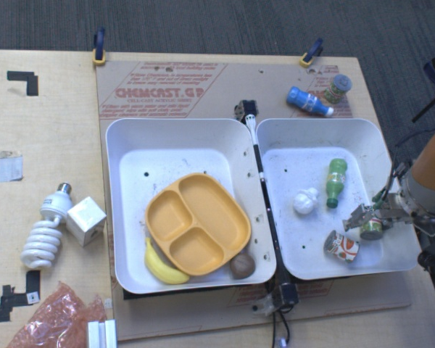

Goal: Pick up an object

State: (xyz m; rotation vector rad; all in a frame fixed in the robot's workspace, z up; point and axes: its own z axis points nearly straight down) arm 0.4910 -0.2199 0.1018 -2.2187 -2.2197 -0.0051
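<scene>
The tool (pixel 367 222) sits low at the right side of the right bin (pixel 315 127), its fingers apparently closed around a small greenish round thing (pixel 372 228), though at this size I can't be sure it is truly pinched and not just lying beside them. The arm comes in from the right, so this corner is its easiest reach.

Just beside it lies a crumpled red-and-white can (pixel 342 246), dented and on its side. A glossy green bottle (pixel 335 182) lies near the middle, with a lumpy white ball (pixel 304 201) close to it.

The left bin (pixel 123 194) holds a smooth yellow plastic tray (pixel 197 224) with three compartments, resting partly over a banana (pixel 162 267), and a dull brown ball (pixel 241 266) at the tray's lower corner.

On the tabletop (pixel 29 209) left of the bins rest a spiral light bulb (pixel 45 234) and a white cube (pixel 86 220).
</scene>
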